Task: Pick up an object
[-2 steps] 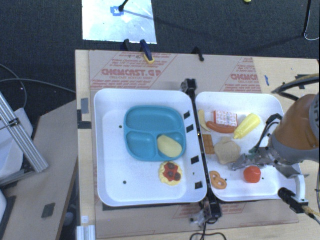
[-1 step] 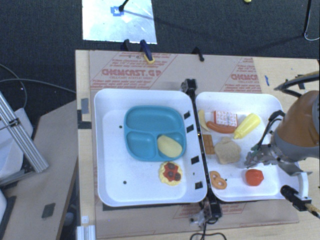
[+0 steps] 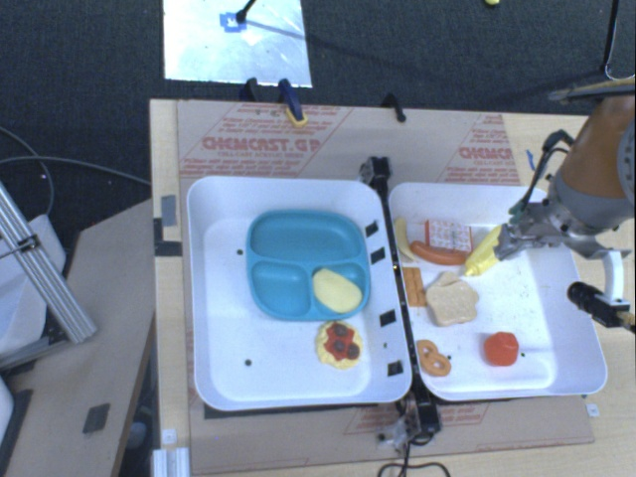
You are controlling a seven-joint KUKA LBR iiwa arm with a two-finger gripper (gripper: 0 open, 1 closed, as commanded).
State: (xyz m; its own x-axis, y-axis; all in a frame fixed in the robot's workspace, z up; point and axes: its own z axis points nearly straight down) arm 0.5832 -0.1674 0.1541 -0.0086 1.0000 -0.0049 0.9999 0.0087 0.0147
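Two shallow white bins are set side by side on a cardboard-covered bench, the left bin (image 3: 214,366) and the right bin (image 3: 571,371) meeting along a dark central divider. In the left bin a blue compartmented tray (image 3: 288,256) is laid, and a yellow lemon-shaped toy (image 3: 337,288) is seen in its lower right compartment. Just below the tray, on the bin floor, a small toy pizza with red toppings (image 3: 339,345) is placed. In the right bin a toy hot dog sausage (image 3: 438,254) is laid near the upper left corner, with a white and red checked carton (image 3: 448,234) just behind it. A slice of toy bread (image 3: 452,303) is found near the bin's middle left, an orange wafer-like piece (image 3: 412,286) beside the divider, a toy pretzel (image 3: 433,358) near the lower left corner, and a red cup-like toy (image 3: 501,348) toward the lower middle. The grey arm with its orange band (image 3: 601,157) is reached in from the right, and the gripper (image 3: 505,243) is positioned over the upper middle of the right bin. A yellow banana-like toy (image 3: 482,255) is seen at the gripper's tip, tilted down to the left and lying just beside the sausage's right end. Whether that toy is clasped between the fingers or merely touched cannot be told, and how far apart the fingers stand cannot be made out.
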